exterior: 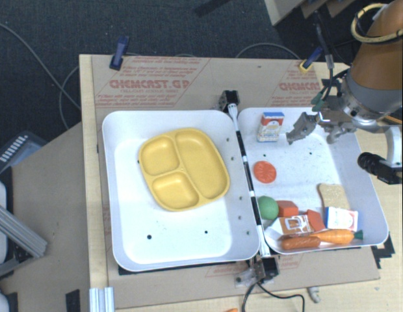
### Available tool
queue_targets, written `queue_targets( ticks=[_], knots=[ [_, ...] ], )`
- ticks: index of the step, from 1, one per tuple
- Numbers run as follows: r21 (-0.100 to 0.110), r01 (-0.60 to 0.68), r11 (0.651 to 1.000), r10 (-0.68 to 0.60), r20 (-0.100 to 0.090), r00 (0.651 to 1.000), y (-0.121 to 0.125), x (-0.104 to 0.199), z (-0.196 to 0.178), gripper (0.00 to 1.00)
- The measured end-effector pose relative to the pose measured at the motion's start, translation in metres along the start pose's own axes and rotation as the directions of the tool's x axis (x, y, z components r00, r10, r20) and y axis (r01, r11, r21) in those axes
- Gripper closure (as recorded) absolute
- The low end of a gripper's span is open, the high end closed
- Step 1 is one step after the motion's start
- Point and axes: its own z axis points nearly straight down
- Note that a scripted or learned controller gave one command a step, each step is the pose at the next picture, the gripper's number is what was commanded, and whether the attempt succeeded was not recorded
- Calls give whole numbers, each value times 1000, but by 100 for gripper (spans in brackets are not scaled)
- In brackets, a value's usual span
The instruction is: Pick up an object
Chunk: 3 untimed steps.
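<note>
Carrot (318, 238) at near rim; end effector (304, 127) open, empty, beside carton (270, 126).

Yellow tray (183, 169); white bins (123, 194); orange carrot (318, 238); green ball (268, 208).

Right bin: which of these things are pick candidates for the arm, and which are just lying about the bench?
Candidates, right bin: small carton, red disc, green ball, bread slice, carrot, sausage. The gripper hangs above this bin.

Lying about: yellow divided plate in the left bin; blue clamps on the board.
</note>
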Motion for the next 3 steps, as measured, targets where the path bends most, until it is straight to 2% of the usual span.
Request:
queue_targets(
  ticks=[1,2,3],
  knots=[
    [2,0,1000,0,-1,1000,60,0,127,0],
    [-1,0,1000,0,0,1000,93,-7,164,0],
    [-1,1,1000,-1,0,1000,93,-1,164,0]
  ],
)
